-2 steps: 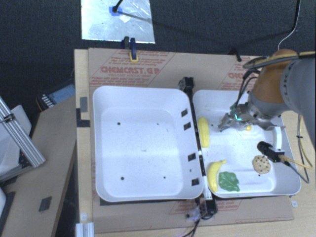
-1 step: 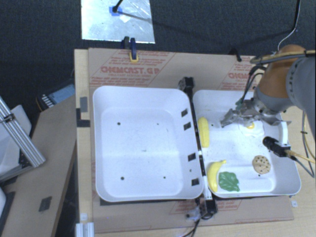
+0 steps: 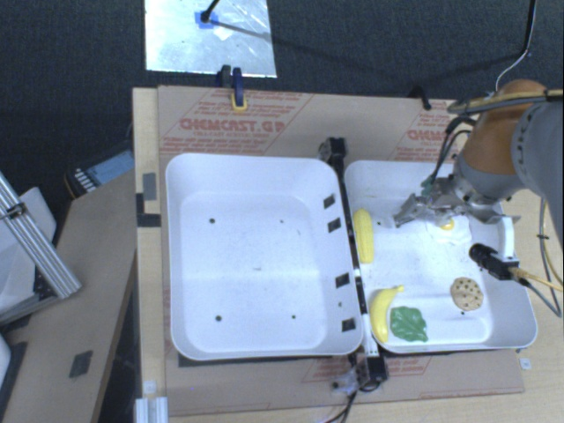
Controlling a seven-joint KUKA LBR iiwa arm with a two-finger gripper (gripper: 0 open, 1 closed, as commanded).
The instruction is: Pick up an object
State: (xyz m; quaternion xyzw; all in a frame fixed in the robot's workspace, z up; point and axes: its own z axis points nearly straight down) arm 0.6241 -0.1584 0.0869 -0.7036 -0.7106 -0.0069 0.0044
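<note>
The right bin [image 3: 511,324] holds several small things. A long yellow piece [image 3: 362,234] lies along its left wall, and a yellow banana [image 3: 381,312] lies in the front left corner with a green leafy piece [image 3: 408,323] touching it. A round brown cookie [image 3: 466,293] rests near the front right. A small yellow-and-white thing [image 3: 447,226] lies at the bin's middle back. My gripper [image 3: 412,210] hangs low over the back half of this bin, just left of that small thing and right of the long yellow piece. Nothing shows in its grasp.
The left bin [image 3: 176,236] stands beside the right one, with black clips [image 3: 335,226] along the shared wall. Both rest on a cardboard sheet [image 3: 264,122]. A metal plate [image 3: 210,25] lies behind the bench, and the arm [image 3: 502,148] comes in over the back right.
</note>
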